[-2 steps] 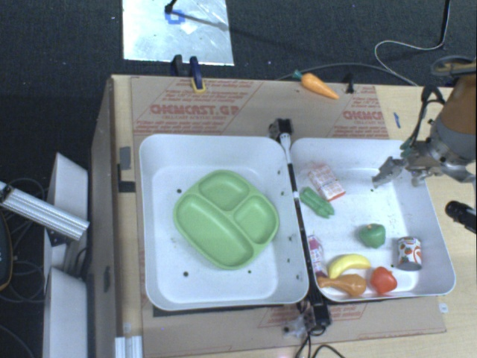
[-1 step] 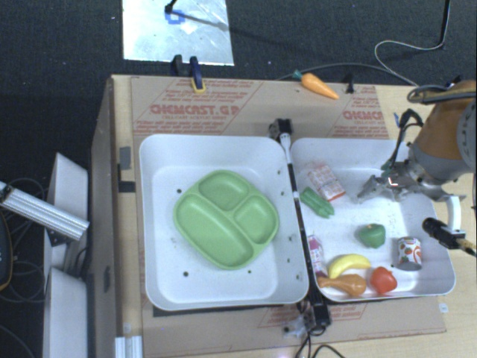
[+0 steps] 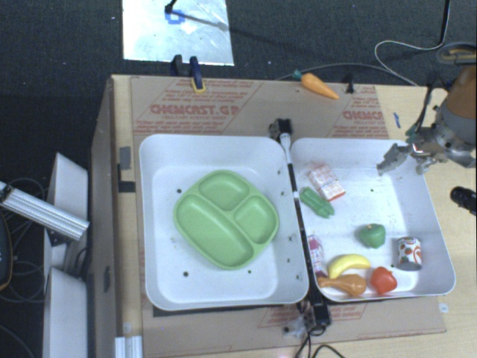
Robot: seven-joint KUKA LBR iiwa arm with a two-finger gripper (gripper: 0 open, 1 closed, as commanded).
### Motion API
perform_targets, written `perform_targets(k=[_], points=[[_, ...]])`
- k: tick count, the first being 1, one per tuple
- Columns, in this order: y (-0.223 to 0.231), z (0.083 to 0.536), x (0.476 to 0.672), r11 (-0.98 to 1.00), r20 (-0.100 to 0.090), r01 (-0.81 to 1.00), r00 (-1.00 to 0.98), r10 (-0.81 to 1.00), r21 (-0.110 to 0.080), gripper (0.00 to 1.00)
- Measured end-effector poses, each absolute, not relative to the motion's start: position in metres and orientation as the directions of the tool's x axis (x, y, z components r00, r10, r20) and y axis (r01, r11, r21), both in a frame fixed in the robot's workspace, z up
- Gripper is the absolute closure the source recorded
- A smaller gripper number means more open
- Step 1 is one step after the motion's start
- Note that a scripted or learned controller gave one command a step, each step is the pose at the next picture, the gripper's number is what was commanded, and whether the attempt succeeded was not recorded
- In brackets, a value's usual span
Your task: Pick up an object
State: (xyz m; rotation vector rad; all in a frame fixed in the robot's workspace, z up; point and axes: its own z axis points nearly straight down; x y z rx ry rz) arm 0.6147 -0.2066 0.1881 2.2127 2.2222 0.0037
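My gripper (image 3: 406,160) hangs over the far right corner of the right bin (image 3: 436,222), open, with nothing between its fingers. Below it in that bin lie a pink and white carton (image 3: 326,183), a long green vegetable (image 3: 317,202), a green pepper (image 3: 372,235), a small can (image 3: 408,252), a banana (image 3: 349,263), a brown drumstick (image 3: 343,283), a red tomato (image 3: 383,280) and a small pink packet (image 3: 314,248). All of them rest on the bin floor, apart from the gripper.
The left bin (image 3: 160,200) holds a green divided plate (image 3: 226,218). A carrot (image 3: 319,86) lies on the cardboard behind the bins. A black clamp (image 3: 282,130) sits where the two bins meet at the back. Cables run along the far right.
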Motion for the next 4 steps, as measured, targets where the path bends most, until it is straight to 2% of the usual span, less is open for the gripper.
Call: perform_targets(k=[1, 2, 3, 4], points=[[-0.204, 0.137, 0.524, 0.001, 0.0, 1.0, -0.001, 1.0, 0.0, 0.0], [-0.206, 0.084, 0.555, 0.003, -0.001, 1.0, -0.003, 1.0, 0.001, 0.0], [-0.207, 0.084, 0.486, 0.0, 0.0, 1.0, 0.0, 1.0, 0.001, 0.0], [-0.207, 0.095, 0.488, 0.001, -0.001, 1.0, -0.001, 1.0, 0.004, 1.0]])
